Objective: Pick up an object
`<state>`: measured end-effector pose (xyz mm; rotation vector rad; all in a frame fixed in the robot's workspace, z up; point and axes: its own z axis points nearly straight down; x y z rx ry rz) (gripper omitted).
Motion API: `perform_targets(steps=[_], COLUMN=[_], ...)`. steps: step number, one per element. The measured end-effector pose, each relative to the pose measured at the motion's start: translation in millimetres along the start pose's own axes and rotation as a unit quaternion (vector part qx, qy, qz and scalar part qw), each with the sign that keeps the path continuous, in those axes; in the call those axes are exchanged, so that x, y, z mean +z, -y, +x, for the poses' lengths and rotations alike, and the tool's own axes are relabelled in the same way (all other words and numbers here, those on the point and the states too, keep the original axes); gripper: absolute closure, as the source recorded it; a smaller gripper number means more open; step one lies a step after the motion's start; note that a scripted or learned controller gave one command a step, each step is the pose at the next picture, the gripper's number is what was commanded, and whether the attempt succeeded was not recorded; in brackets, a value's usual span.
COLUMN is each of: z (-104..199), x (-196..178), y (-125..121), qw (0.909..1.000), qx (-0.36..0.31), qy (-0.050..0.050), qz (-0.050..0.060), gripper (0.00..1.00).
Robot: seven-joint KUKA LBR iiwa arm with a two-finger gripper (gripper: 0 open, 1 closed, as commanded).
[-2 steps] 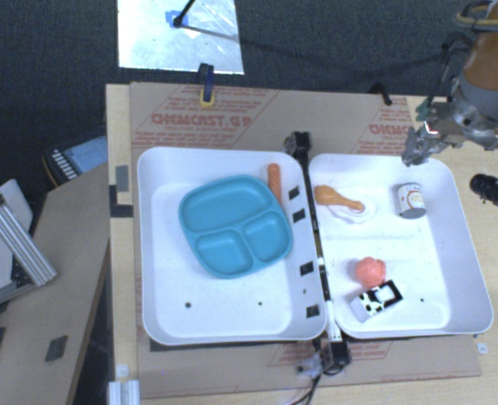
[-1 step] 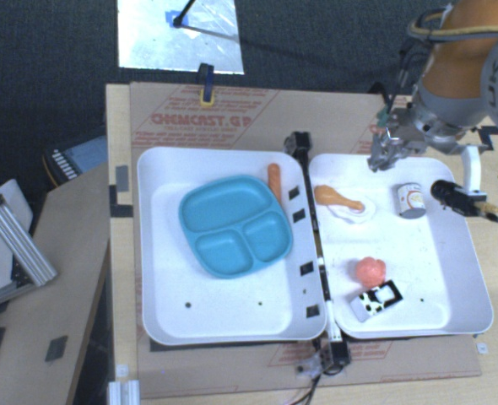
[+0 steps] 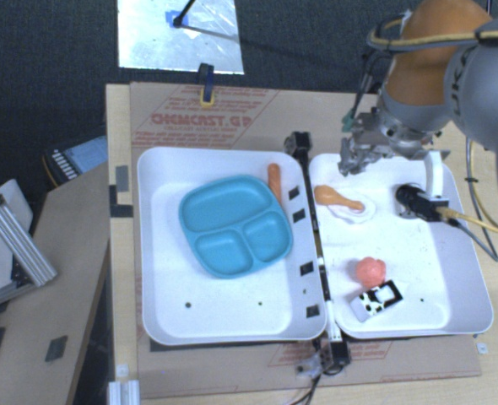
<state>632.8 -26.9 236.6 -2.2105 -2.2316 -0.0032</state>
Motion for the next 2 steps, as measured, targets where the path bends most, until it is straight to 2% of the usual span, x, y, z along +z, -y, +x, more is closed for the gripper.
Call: perform_targets(steps=[2], z=[96.5], x=[20.2], y=[21.4], qw=[1.0000], qx=[0.000], qy=[0.000], qz=[0.000], gripper=[1.00])
